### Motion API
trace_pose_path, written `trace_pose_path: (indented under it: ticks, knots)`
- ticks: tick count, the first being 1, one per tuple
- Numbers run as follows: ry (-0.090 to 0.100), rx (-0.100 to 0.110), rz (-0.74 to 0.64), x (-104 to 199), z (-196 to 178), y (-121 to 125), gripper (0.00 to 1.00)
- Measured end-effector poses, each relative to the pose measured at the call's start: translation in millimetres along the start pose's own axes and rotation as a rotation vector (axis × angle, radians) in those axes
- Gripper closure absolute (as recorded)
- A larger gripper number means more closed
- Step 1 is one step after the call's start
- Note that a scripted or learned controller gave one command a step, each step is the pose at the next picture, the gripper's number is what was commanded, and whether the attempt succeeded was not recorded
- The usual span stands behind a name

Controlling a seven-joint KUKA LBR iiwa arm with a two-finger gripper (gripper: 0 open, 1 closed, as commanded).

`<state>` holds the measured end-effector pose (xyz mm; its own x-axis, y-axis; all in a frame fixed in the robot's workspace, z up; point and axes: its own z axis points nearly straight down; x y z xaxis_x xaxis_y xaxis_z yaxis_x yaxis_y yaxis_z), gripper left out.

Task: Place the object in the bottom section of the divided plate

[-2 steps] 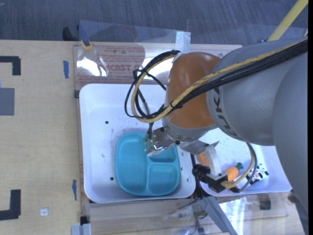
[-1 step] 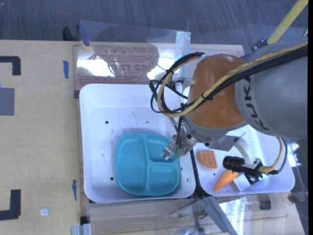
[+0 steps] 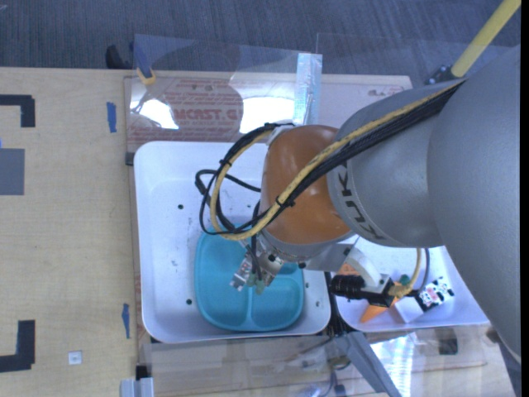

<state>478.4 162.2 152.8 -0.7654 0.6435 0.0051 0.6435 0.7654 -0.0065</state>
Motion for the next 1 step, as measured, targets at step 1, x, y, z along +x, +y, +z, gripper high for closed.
trace_pose_path:
  ticks: [1]
  knots:
    - [-0.006,-0.006,-0.169,-55.9,-42.4,-62.8,1.0]
